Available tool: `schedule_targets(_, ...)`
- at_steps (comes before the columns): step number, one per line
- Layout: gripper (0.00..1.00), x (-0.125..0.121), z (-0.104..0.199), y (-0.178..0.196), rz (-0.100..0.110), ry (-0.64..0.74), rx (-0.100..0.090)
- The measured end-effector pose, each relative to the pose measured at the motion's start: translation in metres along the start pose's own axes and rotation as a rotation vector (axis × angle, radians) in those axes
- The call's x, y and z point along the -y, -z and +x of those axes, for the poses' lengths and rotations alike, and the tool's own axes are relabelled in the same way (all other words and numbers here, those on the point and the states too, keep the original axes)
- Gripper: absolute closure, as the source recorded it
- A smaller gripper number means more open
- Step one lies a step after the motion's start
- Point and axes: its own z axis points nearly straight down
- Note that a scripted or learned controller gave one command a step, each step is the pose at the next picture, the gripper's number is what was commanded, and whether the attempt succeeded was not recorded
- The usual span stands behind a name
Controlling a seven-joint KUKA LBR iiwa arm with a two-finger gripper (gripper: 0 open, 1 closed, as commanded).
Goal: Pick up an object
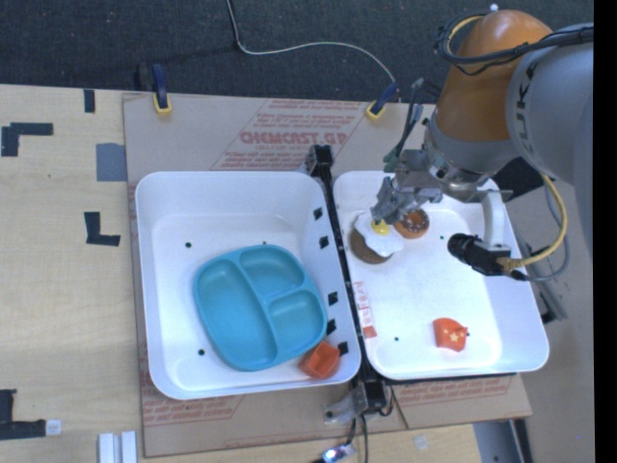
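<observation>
**Gripper low over the small objects at the back of the right bin**

Gripper (393,204) down at the back-left part of the right bin (501,355), hanging from the grey arm (559,95) and its orange band (487,66). Fingers not readable from this angle; spread or pressed together, cannot tell. Nothing clearly seen between them.

Directly under and just beside the fingertips, a small cluster on the bin floor: a white and brown piece (371,244) with a yellow spot (381,227) on top, touching or nearly touching the gripper's lower end. Just right of the gripper, a small round brown-orange item (414,224), close against the same cluster. Contact with either cannot be told.

Further right of the gripper and a little toward the front, a black cylinder-like part (472,250) on the arm's side, with cable (554,230) looping behind.

Well toward the front of the bin from the gripper, apart from everything else, a small orange-red object (449,334) lying alone on the white floor.

Left of the gripper, past the black divider (333,249) between the bins, the left bin (154,287). In it, well apart from the gripper, a blue divided plate (258,305) lying flat, three compartments facing up. At that bin's front right corner, just beside the plate's edge, an orange block (321,360).

Under both bins, a cardboard sheet (280,133) with red print, clamped at its back edge.
</observation>
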Motion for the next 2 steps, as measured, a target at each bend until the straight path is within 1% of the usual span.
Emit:
schedule_targets(1, 1.0, 0.017, 0.057, -0.006, 0.002, 0.002, 0.0)
schedule_targets(2, 1.0, 0.022, 0.109, -0.005, 0.001, 0.003, 0.0)
